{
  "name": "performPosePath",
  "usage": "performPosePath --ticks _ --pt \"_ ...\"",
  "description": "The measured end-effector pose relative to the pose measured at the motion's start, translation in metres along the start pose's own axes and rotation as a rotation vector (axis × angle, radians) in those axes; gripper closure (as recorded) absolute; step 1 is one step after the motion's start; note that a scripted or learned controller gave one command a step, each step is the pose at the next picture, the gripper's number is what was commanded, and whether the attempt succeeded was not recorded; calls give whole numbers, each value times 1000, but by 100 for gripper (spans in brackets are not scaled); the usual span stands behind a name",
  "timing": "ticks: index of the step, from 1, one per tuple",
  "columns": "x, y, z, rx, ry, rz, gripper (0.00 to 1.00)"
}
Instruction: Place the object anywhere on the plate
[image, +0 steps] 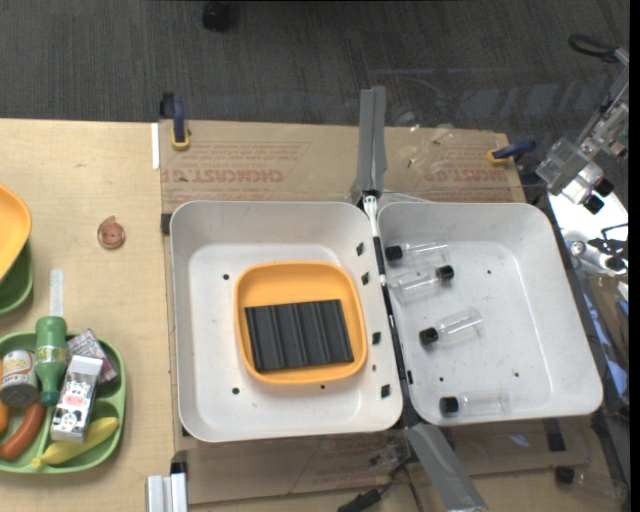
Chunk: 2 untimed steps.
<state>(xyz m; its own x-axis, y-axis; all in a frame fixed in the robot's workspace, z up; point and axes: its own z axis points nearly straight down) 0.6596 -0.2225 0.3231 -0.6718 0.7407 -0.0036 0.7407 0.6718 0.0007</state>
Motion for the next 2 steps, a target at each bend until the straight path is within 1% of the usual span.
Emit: performPosePath --ticks 1,2 --pt "2 -3 -41 -1 0 -202 100" --pt "8 -9 -117 -2 -1 -475 100"
